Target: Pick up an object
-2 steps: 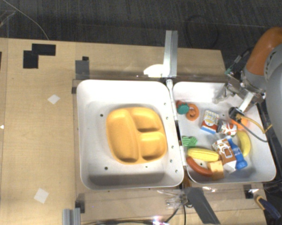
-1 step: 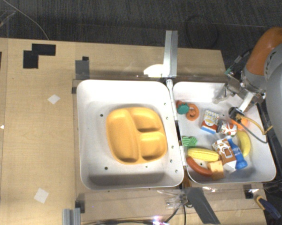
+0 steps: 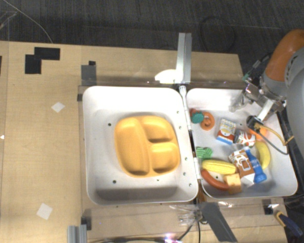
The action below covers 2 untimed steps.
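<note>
Toys (image 3: pixel 237 158) in right white bin (image 3: pixel 212 97) on wooden bench (image 3: pixel 40 151), dark carpet (image 3: pixel 116 14) beyond

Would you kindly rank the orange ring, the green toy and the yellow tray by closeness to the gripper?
From the gripper:
1. Orange ring, right bin, upper left.
2. Green toy, right bin, left edge.
3. Yellow tray, centre of the left bin.
</note>
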Tool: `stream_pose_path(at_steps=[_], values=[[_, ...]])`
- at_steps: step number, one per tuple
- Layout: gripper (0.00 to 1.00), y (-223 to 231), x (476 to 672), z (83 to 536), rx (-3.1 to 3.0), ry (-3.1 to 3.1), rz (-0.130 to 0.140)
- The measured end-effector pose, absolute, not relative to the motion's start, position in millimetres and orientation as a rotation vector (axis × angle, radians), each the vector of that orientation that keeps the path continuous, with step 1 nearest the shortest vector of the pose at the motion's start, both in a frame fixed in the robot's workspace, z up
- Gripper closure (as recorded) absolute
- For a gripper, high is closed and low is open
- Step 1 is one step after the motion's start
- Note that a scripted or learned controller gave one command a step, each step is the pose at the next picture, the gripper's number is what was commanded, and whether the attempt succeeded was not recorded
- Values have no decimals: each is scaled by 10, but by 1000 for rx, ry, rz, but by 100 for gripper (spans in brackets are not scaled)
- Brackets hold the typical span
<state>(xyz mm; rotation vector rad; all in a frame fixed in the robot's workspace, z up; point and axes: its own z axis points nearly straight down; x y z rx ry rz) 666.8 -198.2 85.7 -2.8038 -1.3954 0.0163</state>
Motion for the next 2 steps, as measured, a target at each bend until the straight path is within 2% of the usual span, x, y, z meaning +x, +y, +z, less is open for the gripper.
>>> stream_pose_path(at_steps=[1, 2], values=[[100, -1972, 6716, 1000, -2813, -1412, -6], [0, -1984, 6690, 982, -2808, -1409, 8]])
